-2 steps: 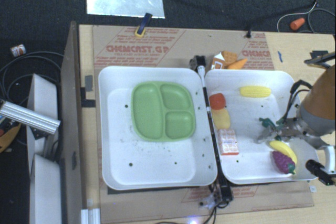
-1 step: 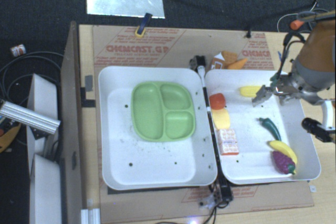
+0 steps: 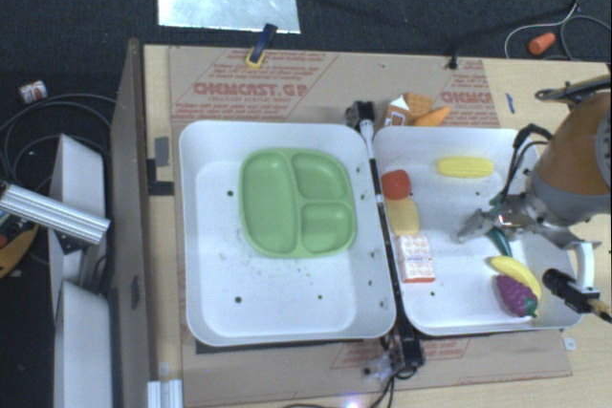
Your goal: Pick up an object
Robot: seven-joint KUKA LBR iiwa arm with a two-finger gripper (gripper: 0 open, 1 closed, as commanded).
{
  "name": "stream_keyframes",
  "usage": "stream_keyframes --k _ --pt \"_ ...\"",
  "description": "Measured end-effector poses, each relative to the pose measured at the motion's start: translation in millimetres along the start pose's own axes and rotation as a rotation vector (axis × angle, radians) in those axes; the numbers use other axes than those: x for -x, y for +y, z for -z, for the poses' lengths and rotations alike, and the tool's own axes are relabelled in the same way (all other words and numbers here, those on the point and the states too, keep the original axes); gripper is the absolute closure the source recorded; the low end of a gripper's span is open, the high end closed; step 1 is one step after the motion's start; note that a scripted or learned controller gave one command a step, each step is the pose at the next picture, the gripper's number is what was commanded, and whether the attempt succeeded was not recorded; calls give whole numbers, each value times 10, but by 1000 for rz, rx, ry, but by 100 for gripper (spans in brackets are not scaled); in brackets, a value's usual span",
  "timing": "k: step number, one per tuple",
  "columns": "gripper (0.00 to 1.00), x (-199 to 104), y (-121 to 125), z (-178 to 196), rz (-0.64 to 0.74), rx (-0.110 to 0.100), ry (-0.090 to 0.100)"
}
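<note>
Camera view had my gripper (image 3: 475,226) low in the right bin (image 3: 449,315), fingers apart and holding nothing, with the banana (image 3: 513,269) just below-right. I judged this the approach step; next meant centring over it.

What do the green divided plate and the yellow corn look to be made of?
Plate: probably molded plastic, with a matte, even pale green colour and smooth rounded compartment ridges. Corn: likely a plastic or rubber toy, uniformly bright yellow with a soft sheen; the texture is too small to tell. Both sit in white bins that look like thin, slightly glossy formed plastic.
</note>
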State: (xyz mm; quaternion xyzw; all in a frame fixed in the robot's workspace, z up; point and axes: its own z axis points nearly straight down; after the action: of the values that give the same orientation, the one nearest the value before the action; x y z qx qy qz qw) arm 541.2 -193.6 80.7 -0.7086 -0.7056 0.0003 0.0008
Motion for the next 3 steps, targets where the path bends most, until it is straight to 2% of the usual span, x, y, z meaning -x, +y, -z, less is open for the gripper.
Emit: stream_keyframes --k 1,2,3 --pt "0 -489 873 53 16 12 -1" --pt "0 6 1147 285 5 10 -5" --pt "0 141 377 21 1 -4 1"
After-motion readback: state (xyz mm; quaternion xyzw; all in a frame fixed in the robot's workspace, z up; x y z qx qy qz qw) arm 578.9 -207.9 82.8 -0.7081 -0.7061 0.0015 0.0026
